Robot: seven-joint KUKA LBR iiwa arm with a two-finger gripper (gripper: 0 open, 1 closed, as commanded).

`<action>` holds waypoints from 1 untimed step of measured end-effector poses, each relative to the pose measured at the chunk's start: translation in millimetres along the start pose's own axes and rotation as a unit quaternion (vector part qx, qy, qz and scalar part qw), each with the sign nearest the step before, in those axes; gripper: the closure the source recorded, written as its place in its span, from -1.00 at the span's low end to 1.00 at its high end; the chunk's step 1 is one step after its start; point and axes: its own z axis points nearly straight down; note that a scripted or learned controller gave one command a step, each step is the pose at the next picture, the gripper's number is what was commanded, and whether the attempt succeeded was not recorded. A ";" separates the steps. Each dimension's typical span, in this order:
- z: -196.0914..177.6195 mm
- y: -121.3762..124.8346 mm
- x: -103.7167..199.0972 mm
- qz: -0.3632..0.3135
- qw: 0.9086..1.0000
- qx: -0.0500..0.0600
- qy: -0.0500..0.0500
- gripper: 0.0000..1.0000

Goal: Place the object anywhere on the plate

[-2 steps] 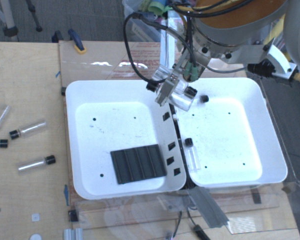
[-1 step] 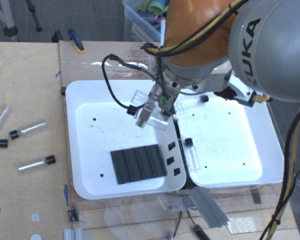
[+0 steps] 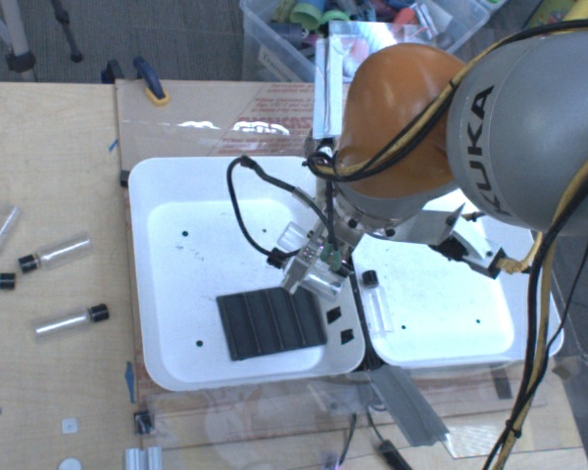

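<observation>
Seemingly mid-task, a dark ribbed slab [image 3: 271, 323], which looks to serve as the plate, lies flat at lower centre of the frame on the floor of the left white bin [image 3: 167, 253], its right edge close to the bin's right wall; just above the slab's upper right corner hangs the pincer [image 3: 314, 267], a pale metallic head trailing a black cable [image 3: 237, 189] that loops toward upper centre; whether the pincer is released or clenched cannot be told from this slanted view, and no object can be made out in it; the object to be placed cannot be picked out with any confidence, though a small dark piece [image 3: 369, 279] sits at the left edge of the right white bin [image 3: 470, 331], just beside the divide between the two bins, and may be the candidate; by that reading the slab carries nothing yet and the placing itself is not yet done, so the task looks to be early or midway at best; above the pincer the grey arm [image 3: 529, 116] with its orange band [image 3: 402, 116] sweeps in from the right of the frame; on the wooden surface [image 3: 49, 164] at left lie several clear vials with black caps [image 3: 69, 318]; a clear tub of bright toys [image 3: 363, 8] stands at upper centre.
</observation>
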 end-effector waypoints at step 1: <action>82.8 20.5 69.9 0.184 0.983 0.002 0.001 1.00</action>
